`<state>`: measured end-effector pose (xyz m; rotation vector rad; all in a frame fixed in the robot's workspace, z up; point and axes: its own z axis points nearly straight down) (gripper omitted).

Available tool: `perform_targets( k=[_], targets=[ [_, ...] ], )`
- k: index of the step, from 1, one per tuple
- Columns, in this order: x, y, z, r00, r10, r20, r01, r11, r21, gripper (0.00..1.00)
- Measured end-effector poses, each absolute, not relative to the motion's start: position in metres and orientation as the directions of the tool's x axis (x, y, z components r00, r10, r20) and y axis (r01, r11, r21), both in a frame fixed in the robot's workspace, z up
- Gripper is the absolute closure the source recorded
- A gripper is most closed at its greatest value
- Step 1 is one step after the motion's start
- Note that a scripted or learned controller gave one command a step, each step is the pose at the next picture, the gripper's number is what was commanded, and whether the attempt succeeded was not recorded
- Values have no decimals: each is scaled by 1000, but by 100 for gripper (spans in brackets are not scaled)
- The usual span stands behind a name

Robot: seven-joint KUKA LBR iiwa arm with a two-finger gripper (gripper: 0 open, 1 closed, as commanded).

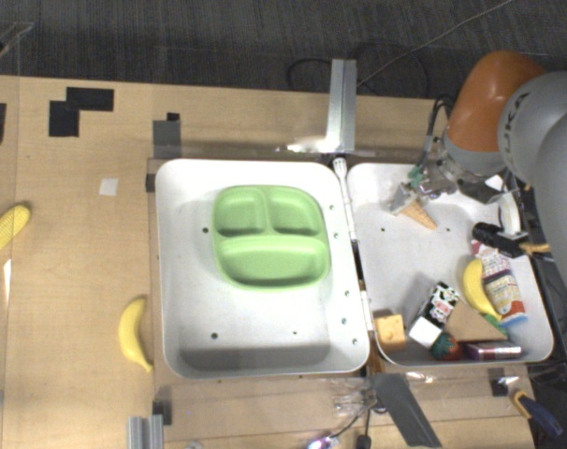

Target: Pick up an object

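The arm's grey body and orange band cover the right bin's far right corner. The gripper sits low near that bin's back wall, directly above a tan cone-shaped object; finger state cannot be told, and contact is unclear. Along the bin's right and front lie a banana, a labelled bottle, a black-and-white carton and a tan block. The left bin holds a green divided tray.
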<state>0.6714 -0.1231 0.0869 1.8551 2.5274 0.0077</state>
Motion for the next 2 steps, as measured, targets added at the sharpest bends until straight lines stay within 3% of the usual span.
perform_targets(
  k=[1, 2],
  targets=[
    [671, -161, 151, -336, 942, -4, 942, 336, 7, 100],
    [669, -65, 186, -74, 997, 0, 997, 74, 6, 100]
  ],
)
